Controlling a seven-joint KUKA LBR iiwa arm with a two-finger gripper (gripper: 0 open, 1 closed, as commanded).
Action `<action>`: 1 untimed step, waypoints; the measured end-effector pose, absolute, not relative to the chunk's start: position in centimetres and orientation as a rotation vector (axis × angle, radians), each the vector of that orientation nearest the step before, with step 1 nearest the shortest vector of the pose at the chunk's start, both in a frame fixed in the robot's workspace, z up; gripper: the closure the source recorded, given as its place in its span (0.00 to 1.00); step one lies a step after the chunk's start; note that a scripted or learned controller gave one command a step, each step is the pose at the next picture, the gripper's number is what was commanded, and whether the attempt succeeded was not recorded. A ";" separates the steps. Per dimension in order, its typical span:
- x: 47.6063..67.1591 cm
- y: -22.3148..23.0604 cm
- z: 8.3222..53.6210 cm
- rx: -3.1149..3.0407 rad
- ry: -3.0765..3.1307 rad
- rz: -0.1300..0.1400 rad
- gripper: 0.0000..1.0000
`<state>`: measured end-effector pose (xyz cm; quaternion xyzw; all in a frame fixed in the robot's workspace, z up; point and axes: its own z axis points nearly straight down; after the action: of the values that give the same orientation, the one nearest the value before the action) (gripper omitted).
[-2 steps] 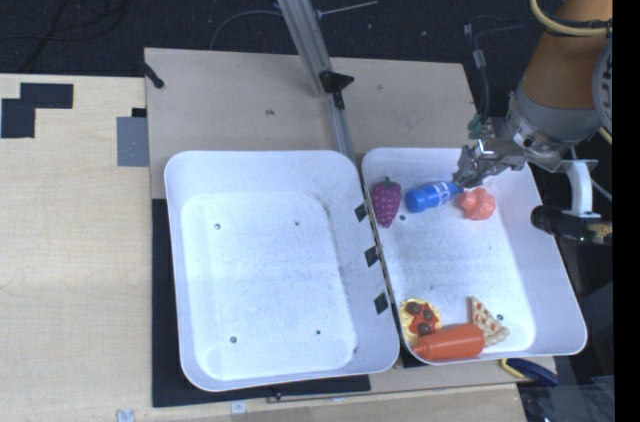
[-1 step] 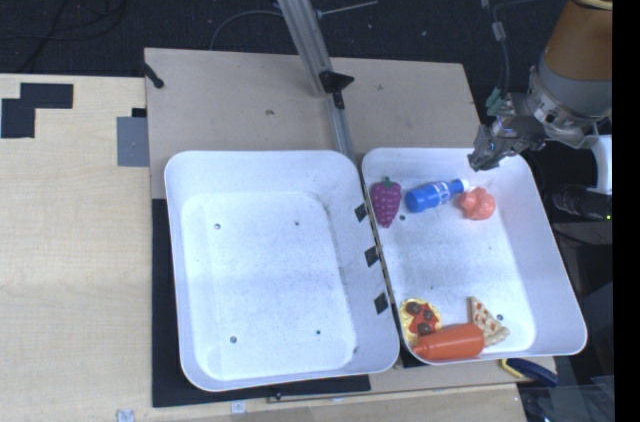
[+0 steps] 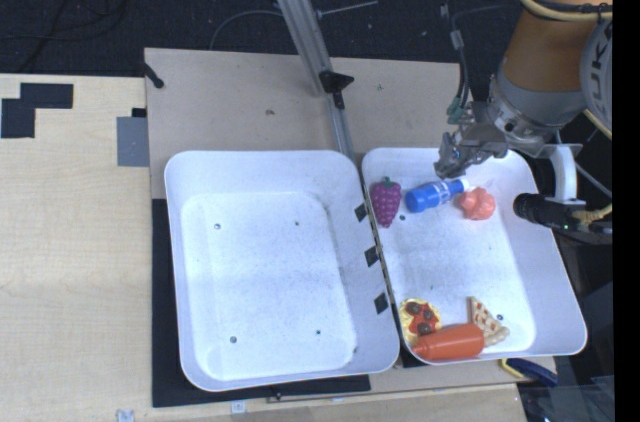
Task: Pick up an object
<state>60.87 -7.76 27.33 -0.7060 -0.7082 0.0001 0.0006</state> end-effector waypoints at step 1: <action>61.5 -2.1 25.5 -2.216 -2.224 0.001 1.00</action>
<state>61.54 -2.06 25.48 -0.7058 -0.7084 0.0004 0.0011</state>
